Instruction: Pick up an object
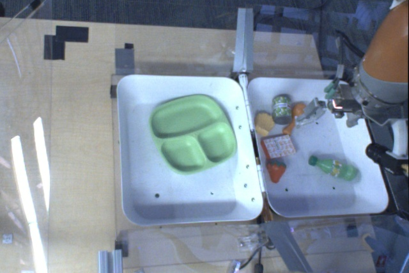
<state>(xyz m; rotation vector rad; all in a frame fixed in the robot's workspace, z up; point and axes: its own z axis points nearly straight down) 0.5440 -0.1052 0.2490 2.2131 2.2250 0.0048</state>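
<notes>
White plastic on both sides: 2 bins, and I hang over the right bin (pixel 367 198), reaching in from its far right corner. My gripper (pixel 313 110) points toward the cluster at the bin's left end. Whether my fingers are spread or pressed together I cannot tell from this slant; nothing visibly sits between them.

Any object will do, and all the candidates lie in the right bin. Just beside my tip are an orange piece (pixel 298 110) and a small can (pixel 281 107). A yellow lump (pixel 264 121) sits by the bin's left wall, a patterned card (pixel 278 146) lies flat below it, and a red strawberry (pixel 276 171) touches the card's lower edge. A green bottle (pixel 333 167) lies on its side, well apart from the rest. The left bin (pixel 137 198) holds a green tray (pixel 193 132).

My worry is the crowding. Coming down on the orange piece, I could nudge the can or catch 2 things at once and lose both. The card is flat and gives me no edge. The bottle may roll away as I close on it.
</notes>
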